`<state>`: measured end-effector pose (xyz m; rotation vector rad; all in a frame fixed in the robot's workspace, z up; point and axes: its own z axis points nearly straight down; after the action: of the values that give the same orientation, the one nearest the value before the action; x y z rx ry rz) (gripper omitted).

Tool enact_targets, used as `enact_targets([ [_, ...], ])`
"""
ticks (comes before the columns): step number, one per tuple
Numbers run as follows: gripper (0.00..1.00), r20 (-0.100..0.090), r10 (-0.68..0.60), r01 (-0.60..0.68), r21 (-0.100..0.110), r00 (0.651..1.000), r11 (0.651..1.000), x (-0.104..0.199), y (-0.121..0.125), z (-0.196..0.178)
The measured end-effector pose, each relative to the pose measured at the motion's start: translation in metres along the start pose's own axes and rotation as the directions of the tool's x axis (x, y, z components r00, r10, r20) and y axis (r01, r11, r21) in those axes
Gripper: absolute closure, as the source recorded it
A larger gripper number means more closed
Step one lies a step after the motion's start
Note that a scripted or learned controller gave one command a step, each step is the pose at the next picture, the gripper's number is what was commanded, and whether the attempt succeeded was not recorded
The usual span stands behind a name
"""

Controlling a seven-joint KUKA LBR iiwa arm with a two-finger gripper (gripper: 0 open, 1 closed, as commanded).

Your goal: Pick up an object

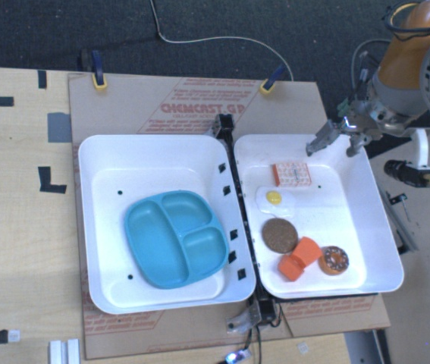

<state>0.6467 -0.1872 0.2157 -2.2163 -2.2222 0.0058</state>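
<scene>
My tool (336, 140) hangs over the far right corner of the right bin (374, 196), fingers spread apart, nothing between them. The pickable things lie below it in that bin: a wafer (291, 174), an egg (273, 198), a cookie (280, 234), an orange block (299, 258) and a donut (334, 260). I'd go for the wafer, nearest and lying apart, descending straight with fingers straddling its short sides. The board (199, 108) under the bins reads "CHEMCAST GP".
</scene>
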Motion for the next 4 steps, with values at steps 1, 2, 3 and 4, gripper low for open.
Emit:
enact_targets([
  [1, 0.0, -0.001, 0.0, 0.0, 0.002, 1.0, 1.0, 0.011, 0.0, 0.058],
  [2, 0.0, 0.0, 0.001, -0.001, 0.001, 1.0, 1.0, 0.005, 0.002, 0.105],
  [3, 1.0, 0.001, 0.0, 0.0, -0.002, 1.0, 1.0, 0.006, 0.003, 0.092],
  [4, 1.0, 0.0, 0.001, -0.001, -0.007, 1.0, 1.0, 0.005, 0.007, 0.049],
])
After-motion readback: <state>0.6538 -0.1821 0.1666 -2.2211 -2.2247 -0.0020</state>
